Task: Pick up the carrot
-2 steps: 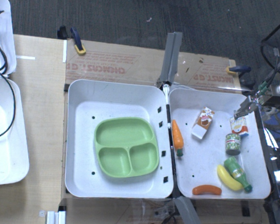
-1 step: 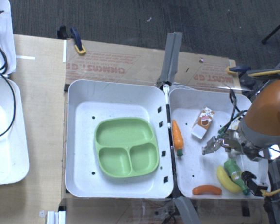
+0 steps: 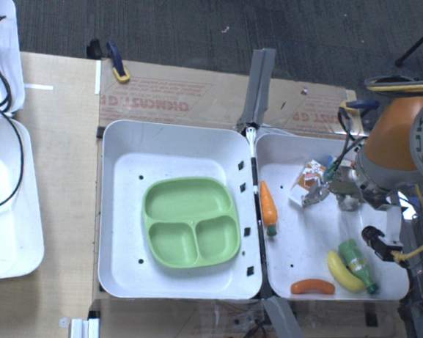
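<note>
The carrot (image 3: 268,204) is orange with a green stub at its near end. It lies lengthwise in the right bin (image 3: 300,253), against the bin's left wall. My gripper (image 3: 318,195) hangs low in the same bin, a short way to the right of the carrot and apart from it. It sits next to a white and orange packet (image 3: 308,180). The grey arm with its orange band (image 3: 394,140) reaches in from the right.
A green divided plate (image 3: 191,222) lies in the left bin (image 3: 121,193). In the right bin's near right corner lie a banana (image 3: 344,272), a green bottle (image 3: 358,263) and a red sausage (image 3: 313,287). A metal divider post (image 3: 260,80) stands between the bins.
</note>
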Controlling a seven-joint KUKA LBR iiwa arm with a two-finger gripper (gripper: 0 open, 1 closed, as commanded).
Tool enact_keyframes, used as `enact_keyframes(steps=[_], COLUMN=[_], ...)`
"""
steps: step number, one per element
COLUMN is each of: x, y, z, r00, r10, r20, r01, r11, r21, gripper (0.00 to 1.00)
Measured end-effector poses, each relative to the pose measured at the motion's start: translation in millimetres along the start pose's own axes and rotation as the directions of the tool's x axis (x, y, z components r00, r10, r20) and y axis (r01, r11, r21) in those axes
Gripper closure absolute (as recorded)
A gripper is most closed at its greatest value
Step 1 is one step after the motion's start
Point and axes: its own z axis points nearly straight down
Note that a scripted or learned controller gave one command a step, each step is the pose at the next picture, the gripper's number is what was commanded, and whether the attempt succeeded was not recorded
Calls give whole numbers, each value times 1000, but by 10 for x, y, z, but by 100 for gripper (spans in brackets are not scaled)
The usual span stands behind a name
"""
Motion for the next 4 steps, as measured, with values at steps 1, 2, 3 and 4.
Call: enact_keyframes(steps=[1,2,3,4], x=[278,427,403,468], y=[667,189,539,689], z=[94,187,221,236], r00=[965,968,909,990], r10=[-261,-251,-415,-141], r20=[-7,1,-20,-17], r01=[261,251,416,142], r11=[964,968,908,989], r21=[50,0,42,41], gripper=[0,0,0,0])
